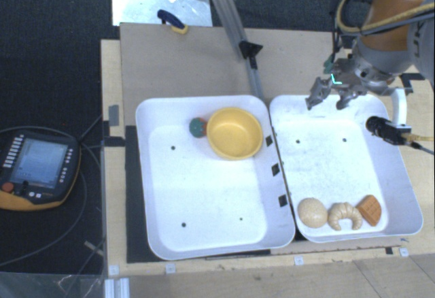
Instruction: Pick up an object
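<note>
Item count: two white bins, left bin [204, 235] and right bin [340, 154]. One yellow bowl [234, 133]. One small green-and-red ball [198, 127]. One round bun [312, 212]. One croissant [345, 216]. One waffle piece [370, 209].

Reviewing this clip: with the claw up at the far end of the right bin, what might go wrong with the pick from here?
1. The round bun, croissant and waffle piece sit packed together against the right bin's near wall, so the claw may nudge neighbours or hit the wall.
2. The small teal ball touches the yellow bowl, leaving little room for a grasp.
</note>
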{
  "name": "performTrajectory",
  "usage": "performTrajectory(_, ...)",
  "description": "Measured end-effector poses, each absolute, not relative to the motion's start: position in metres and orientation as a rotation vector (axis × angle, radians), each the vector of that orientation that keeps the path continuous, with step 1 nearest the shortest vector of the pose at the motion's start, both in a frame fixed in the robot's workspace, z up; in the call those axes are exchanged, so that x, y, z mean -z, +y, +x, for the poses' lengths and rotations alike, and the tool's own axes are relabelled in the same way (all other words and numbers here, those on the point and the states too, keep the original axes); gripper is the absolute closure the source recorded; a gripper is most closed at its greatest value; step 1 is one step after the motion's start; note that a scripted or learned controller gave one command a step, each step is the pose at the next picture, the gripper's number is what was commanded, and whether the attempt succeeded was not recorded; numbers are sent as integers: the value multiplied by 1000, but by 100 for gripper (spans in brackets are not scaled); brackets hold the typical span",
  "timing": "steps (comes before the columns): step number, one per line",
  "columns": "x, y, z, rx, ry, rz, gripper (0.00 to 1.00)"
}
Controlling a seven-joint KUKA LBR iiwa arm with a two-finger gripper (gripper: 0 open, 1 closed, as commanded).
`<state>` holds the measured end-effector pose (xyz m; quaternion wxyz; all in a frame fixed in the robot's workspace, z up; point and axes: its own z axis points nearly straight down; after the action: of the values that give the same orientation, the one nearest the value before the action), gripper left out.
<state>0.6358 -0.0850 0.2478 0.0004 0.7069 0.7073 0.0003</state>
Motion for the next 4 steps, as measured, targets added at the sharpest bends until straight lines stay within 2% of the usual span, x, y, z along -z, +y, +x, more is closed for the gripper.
performTrajectory(1,-248,-85,636,-1,2222,2220,0)
performTrajectory(3,-129,-82,639,5,2224,2224,0)
performTrajectory(4,-88,-82,638,2,2223,2222,0)
